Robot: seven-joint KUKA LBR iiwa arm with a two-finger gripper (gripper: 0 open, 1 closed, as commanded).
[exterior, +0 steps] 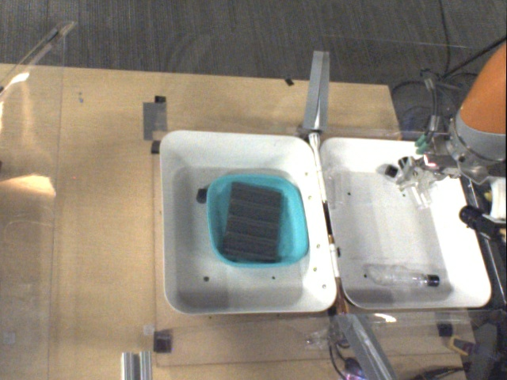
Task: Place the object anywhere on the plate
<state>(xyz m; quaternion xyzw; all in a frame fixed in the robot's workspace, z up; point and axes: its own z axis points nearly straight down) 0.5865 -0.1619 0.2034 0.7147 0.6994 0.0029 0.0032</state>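
A dark grey ridged block lies flat on the turquoise plate in the middle of the left bin. A small dark piece sits at the plate's left rim. My gripper hovers over the upper right part of the right bin, far from the plate. It is open, with nothing between its pale fingers. The arm's orange band shows at the right edge.
A clear plastic tube with a black cap lies near the front wall of the right bin. A grey metal post rises behind the seam between the bins. Cables hang at the far right.
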